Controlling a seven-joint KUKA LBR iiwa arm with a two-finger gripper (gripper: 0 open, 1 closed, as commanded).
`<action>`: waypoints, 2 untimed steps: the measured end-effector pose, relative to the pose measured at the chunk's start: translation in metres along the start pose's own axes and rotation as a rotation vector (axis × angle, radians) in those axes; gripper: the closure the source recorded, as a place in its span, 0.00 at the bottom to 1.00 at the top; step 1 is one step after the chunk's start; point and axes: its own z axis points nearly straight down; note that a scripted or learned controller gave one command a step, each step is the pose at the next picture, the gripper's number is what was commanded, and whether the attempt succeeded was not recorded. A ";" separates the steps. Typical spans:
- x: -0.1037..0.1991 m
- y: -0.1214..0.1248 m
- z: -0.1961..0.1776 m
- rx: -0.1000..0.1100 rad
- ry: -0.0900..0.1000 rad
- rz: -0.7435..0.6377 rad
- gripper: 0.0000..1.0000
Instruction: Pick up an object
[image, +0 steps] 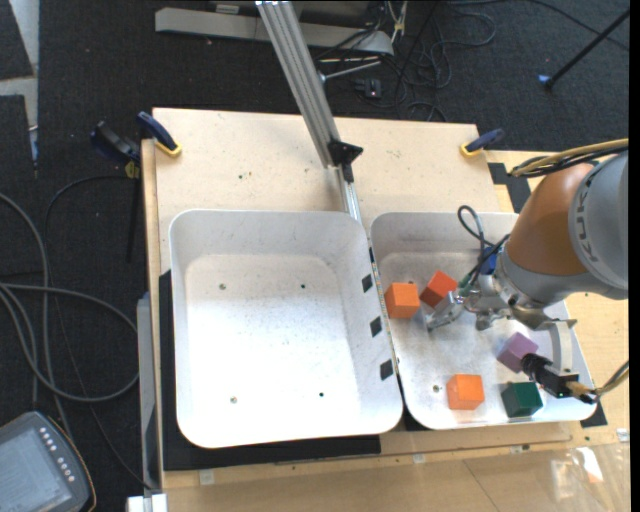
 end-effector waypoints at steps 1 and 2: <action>0.000 0.001 -0.011 -0.003 0.000 0.000 1.00; -0.003 0.000 -0.074 -0.008 -0.002 -0.003 1.00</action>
